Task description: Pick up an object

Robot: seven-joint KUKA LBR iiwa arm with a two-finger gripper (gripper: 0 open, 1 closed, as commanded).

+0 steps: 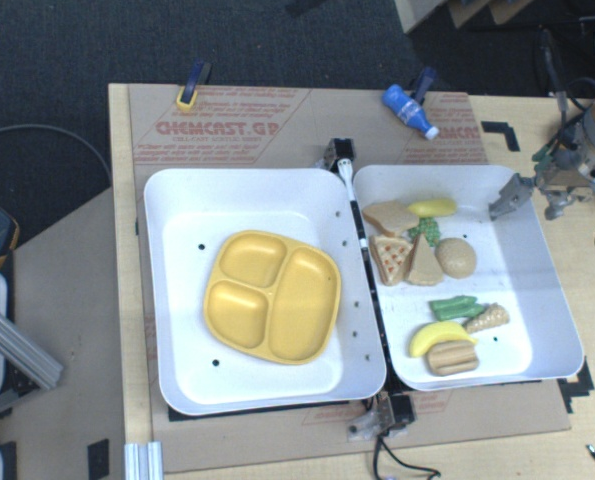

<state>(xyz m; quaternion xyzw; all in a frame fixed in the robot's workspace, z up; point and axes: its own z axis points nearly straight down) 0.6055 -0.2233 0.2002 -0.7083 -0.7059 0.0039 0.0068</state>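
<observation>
Two shallow white bins sit side by side on a cardboard-covered bench. The left bin [167,268] carries a yellow divided plate [273,295] with three compartments, lying near its middle. The right bin [537,268] holds a cluster of toy food towards its left half: a yellow lemon-like piece [432,208] at the top, a tan bread slice [387,218] just beside it, a sandwich wedge [389,259] below that, a small green piece [429,232] between them, and a round beige potato-like lump [457,258] to the right. Lower down lie a green bean pod [457,307], a pale cone-shaped piece [488,319] touching it, a banana [440,336] and a hot dog bun [453,359] just under the banana.

At the right edge the gripper [522,196] hangs over the upper right corner of the right bin, well apart from the food. One grey finger [507,200] points down and to the left; whether the pincer is wide or narrow cannot be told from here, and nothing shows between its tips.

A blue bottle [409,111] lies on the cardboard behind the right bin, and a yellow-and-blue clamp [190,88] grips the bench's far edge.
</observation>
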